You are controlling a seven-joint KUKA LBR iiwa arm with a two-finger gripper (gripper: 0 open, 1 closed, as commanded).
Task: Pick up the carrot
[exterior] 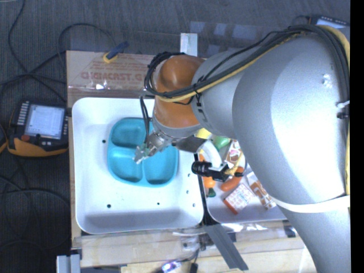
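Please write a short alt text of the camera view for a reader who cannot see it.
A grey arm with an orange band holds its gripper over a blue divided dish in the left bin. The carrot lies among clutter in the right bin.

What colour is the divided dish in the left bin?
Turquoise blue; the dish shows plainly in the camera view.

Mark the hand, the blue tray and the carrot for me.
hand (142, 153): camera view, its tip above the tray.
blue tray (126, 138): camera view, floor of its upper left compartment.
carrot (229, 183): camera view, orange piece in the right bin.
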